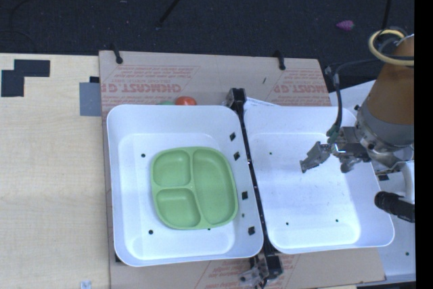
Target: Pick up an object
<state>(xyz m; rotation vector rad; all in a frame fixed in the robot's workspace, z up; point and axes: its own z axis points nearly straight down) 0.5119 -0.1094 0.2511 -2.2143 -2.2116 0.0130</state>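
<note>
Reach was the whole problem at that moment, by my reading. My gripper (318,158) hung over the right bin (298,227), near its middle, with the arm (392,95) coming in from the right, and I could not tell whether the tool was apart or together; it read as a dark cluster with nothing visibly clamped in it. Nothing I could pick lay beneath it. The floor of that bin showed only white plastic and a few small dark marks.

To do the step well, I judged I had to carry the tool across the black divider (245,166) into the left bin (128,145), staying high enough to clear the raised rims where the two bins meet. The green plate (194,187), a shallow three-compartment dish, lay flat in the middle of that bin, well apart from the gripper. Flat and wide as it was, it looked hard to pinch from above; I thought its rim or one of the ridges between compartments offered the better bite.

A small orange-red object (185,101) sat just beyond the left bin's far wall, on the cardboard (203,78).
</note>
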